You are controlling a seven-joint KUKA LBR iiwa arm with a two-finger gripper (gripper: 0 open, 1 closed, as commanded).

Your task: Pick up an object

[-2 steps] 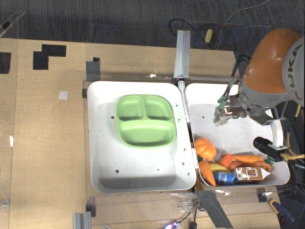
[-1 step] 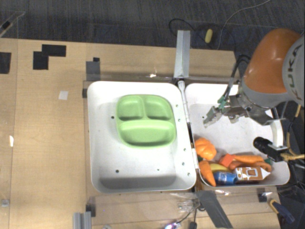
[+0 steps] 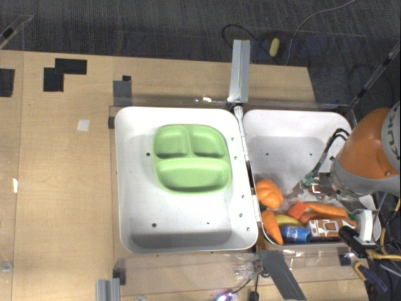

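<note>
Hand (image 3: 318, 190) low over smooth glossy toy produce (image 3: 289, 213), rounded orange pumpkin (image 3: 270, 194)

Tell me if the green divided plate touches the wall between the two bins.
Apart. The camera view shows the green divided plate lying in the left bin, with a strip of white floor between its right edge and the dividing wall.

My arm (image 3: 376, 149) runs off the right edge; my wrist hides my fingertips and part of the right bin (image 3: 282, 137).
</note>
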